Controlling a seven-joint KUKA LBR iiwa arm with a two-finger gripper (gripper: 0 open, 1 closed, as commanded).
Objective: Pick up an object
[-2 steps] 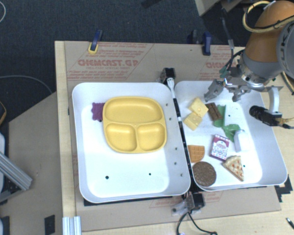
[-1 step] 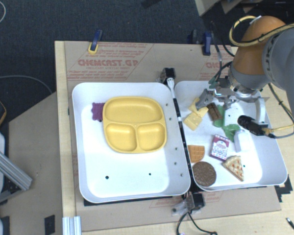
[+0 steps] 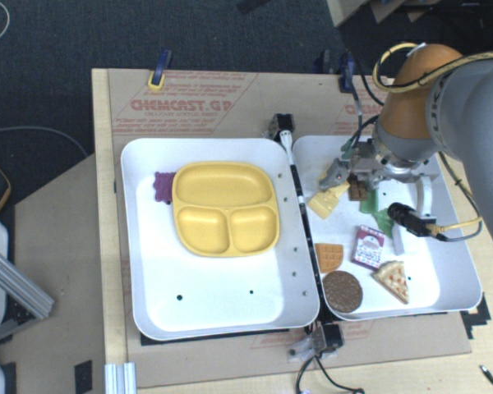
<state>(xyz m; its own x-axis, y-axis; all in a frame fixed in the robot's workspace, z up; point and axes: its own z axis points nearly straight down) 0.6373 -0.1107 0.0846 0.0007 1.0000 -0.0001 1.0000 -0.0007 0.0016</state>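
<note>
I saw the arm (image 3: pixel 444 97) reaching in over the right bin (image 3: pixel 464 290), with the pincer (image 3: pixel 353 179) low over that bin's far half. I could not tell whether the pincer was open or closed, nor whether it gripped anything.

The left bin (image 3: pixel 148 294) lay to the view's left of the pincer, touching the right bin along their shared rim. In it sat a yellow plate (image 3: pixel 226 206) with three wells, well apart from the pincer, and a purple piece (image 3: pixel 163 185) at the plate's far-left edge.

Everything else lay in the right bin. A brown disc (image 3: pixel 343 290) sat well below the pincer, near the front rim. A waffle (image 3: pixel 329 257) lay between the disc and the pincer. A pink box (image 3: pixel 368 247) stood just right of the waffle, and a pizza slice (image 3: pixel 393 281) lay below and right of the box. A cheese wedge (image 3: pixel 327 201) lay just beside the pincer, below and to its left, its long axis slanting from lower left up toward the pincer. A small brown block (image 3: pixel 357 192) sat right under the pincer, and a green piece (image 3: pixel 384 220) lay below and right of it.
</note>
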